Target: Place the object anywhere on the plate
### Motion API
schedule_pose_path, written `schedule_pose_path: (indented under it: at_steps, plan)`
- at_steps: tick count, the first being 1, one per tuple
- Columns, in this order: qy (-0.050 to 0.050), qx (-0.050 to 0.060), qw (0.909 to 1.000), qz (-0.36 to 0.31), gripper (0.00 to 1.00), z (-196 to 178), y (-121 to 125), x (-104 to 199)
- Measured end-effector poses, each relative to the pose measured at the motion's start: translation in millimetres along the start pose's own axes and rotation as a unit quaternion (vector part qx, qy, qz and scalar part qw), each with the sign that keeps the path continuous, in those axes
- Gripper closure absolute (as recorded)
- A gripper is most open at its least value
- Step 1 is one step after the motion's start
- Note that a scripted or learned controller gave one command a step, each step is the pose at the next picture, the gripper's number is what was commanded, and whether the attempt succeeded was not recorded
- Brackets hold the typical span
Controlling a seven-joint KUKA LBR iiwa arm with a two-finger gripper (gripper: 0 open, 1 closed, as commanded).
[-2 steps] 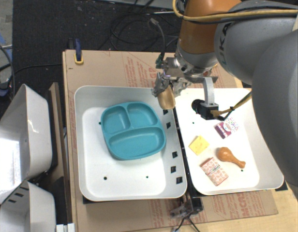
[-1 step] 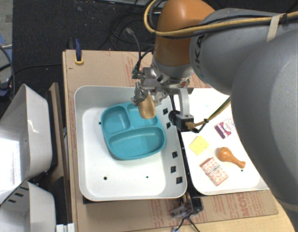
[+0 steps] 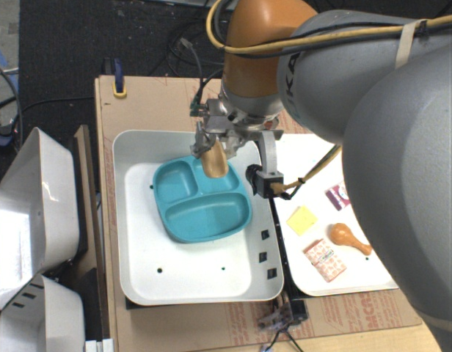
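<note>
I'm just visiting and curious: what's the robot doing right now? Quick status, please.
Gripper over the blue plate's top edge, left bin. Tan object between its fingers, above plate. Nothing in the way.

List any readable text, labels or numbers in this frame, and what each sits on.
No text reads cleanly.
Arm link: dark lettering, partial and cut off by the wrist; unreadable.
Red and white packet in the right bin: printed pattern, too small to read.
Pink and white item: markings blurred.
Cardboard bench surface: red print along the front edge, too blurred to read.
Teal plate, yellow square: no text seen.
</note>
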State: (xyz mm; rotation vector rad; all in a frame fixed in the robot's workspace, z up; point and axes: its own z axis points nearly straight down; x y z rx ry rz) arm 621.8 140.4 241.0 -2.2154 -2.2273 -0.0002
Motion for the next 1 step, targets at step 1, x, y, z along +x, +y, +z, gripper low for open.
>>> schedule_pose_path:
  at_steps: [1]
  plan:
    - [0.000,0.000,1.0000,0.001,0.00,0.2,0.0,-0.9]
